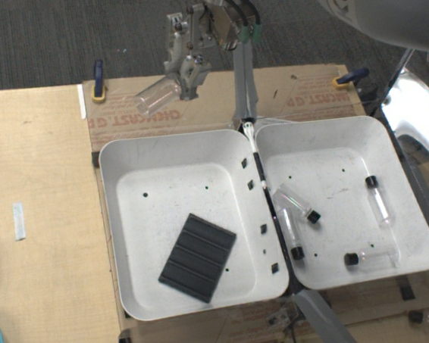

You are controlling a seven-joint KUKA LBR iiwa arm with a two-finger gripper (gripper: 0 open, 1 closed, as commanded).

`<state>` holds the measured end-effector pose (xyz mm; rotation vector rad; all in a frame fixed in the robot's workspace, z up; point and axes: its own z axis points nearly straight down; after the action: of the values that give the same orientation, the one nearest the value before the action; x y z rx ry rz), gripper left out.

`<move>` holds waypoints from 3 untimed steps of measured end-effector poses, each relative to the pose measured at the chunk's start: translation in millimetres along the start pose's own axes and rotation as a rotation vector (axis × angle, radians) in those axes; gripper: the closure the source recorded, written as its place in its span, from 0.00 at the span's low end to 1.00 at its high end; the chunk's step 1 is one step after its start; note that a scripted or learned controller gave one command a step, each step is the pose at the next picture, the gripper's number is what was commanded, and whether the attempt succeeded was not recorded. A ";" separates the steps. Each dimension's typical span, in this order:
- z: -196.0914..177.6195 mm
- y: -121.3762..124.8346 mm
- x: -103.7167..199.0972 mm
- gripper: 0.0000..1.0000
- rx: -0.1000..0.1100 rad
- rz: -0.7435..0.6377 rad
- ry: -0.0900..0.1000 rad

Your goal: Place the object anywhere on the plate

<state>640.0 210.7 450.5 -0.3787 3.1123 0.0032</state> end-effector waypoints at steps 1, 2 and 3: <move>-8.6 -1.8 -1.5 1.00 -0.001 0.005 -0.003; -17.6 -3.3 -2.9 1.00 -0.002 0.010 -0.006; -26.6 -4.6 -4.3 1.00 -0.002 0.013 -0.010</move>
<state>645.1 207.2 477.1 -0.3567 3.1054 0.0087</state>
